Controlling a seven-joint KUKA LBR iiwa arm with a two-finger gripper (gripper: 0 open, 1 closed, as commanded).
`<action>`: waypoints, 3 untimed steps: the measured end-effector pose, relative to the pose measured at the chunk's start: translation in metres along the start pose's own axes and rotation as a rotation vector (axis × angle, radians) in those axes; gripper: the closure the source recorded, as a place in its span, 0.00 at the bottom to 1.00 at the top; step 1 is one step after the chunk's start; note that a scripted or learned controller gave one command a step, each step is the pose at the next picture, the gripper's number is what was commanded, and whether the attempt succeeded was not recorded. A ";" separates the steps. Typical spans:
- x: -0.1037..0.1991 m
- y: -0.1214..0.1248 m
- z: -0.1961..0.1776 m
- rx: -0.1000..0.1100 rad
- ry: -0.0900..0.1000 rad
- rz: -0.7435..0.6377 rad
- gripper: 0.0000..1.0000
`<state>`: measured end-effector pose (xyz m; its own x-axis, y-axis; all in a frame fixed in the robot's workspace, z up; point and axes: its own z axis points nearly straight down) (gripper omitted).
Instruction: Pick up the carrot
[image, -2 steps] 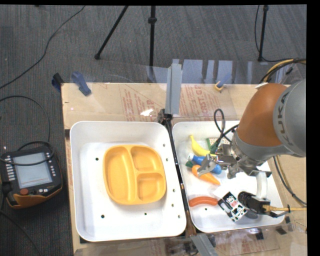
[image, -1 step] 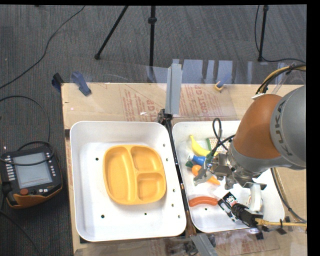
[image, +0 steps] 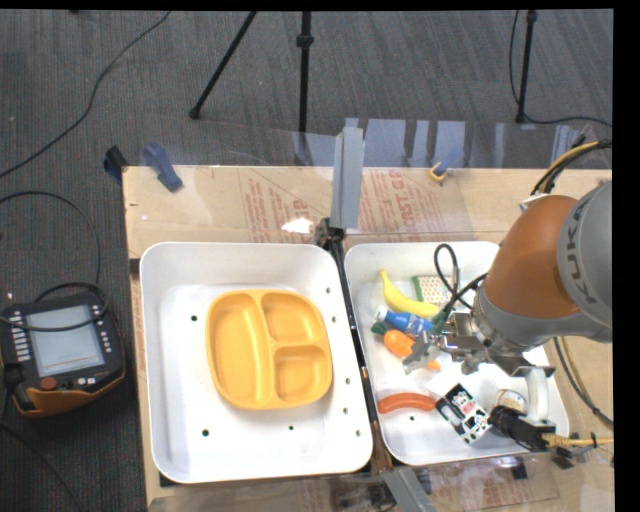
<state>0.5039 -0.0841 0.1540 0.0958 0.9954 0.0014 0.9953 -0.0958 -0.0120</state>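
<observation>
The carrot (image: 397, 343) is a short orange piece lying in the right bin (image: 400, 445), just below a blue and green marker (image: 403, 321). My gripper (image: 422, 354) reaches in from the right and sits low over the carrot's right part. Orange shows on both sides of it, with a small orange bit (image: 433, 365) at its lower right. The gripper body hides where it meets the carrot.
The right bin also holds a yellow banana (image: 404, 297), a red-orange sausage-shaped piece (image: 405, 403), a black and white box (image: 463, 411) and a green-dotted card (image: 432, 288). A yellow divided plate (image: 268, 348) lies in the left bin (image: 170, 400).
</observation>
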 end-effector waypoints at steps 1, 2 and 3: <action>0.005 0.039 0.071 -0.001 0.000 0.172 0.00; 0.004 0.037 0.067 0.011 0.001 0.173 1.00; 0.084 0.011 -0.028 0.000 -0.003 0.121 1.00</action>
<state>0.5236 -0.0013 0.1822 0.2155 0.9765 -0.0026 0.9764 -0.2155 -0.0123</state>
